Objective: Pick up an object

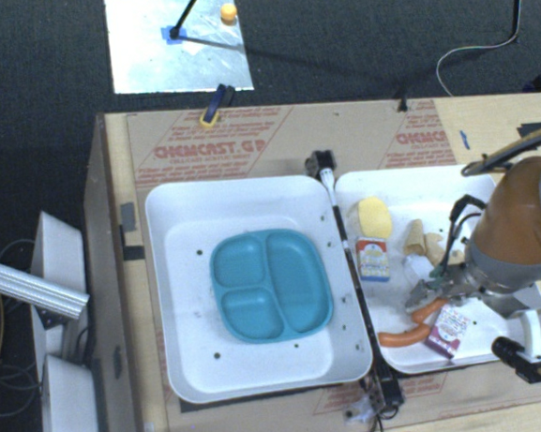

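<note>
From the overhead camera you see two white bins side by side on the desk (244, 133). The left bin (176, 266) carries one blue divided tray (270, 286) with three compartments, lying flat near its middle.

The right bin (409, 181) carries the loose things, and you can count them. There is one pale yellow rounded piece (375, 216) near the dividing wall at the far side, and one small carton with a red and blue label (373, 259) just in front of it, its long axis running roughly away from you toward the near rim. One tan, twisted piece (416, 236) sits to the right of the carton. One orange sausage-shaped object (401, 337) lies near the front rim, its long axis running left to right, the left end close to the dividing wall. One small purple-and-white packet (447, 330) lies just beside its right end, tilted on a diagonal.

The arm (527, 225) reaches in from the right, with its orange band over the right bin. The hand (428, 292) sits low over the right bin, pointing left, just above the right end of the orange sausage-shaped object and beside the packet. You cannot tell whether the hand is released or clenched, and nothing is plainly between its tips.
</note>
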Robot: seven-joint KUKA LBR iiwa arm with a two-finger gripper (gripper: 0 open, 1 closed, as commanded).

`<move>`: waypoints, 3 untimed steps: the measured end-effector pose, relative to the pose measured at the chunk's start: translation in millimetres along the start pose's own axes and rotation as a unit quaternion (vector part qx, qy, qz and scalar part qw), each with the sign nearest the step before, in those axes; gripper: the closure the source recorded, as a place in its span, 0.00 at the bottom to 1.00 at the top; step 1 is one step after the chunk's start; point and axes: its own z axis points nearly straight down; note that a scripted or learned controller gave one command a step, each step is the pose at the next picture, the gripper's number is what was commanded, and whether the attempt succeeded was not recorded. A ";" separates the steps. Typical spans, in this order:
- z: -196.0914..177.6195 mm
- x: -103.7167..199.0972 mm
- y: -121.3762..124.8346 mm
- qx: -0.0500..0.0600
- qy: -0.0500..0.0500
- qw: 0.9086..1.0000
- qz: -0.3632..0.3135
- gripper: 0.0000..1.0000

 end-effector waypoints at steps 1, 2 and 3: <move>4.0 35.8 1.0 -0.001 0.000 1.000 -0.001 0.00; 4.1 40.6 3.7 -0.001 0.000 1.000 0.000 0.00; -6.6 41.0 5.0 -0.002 0.001 1.000 -0.001 1.00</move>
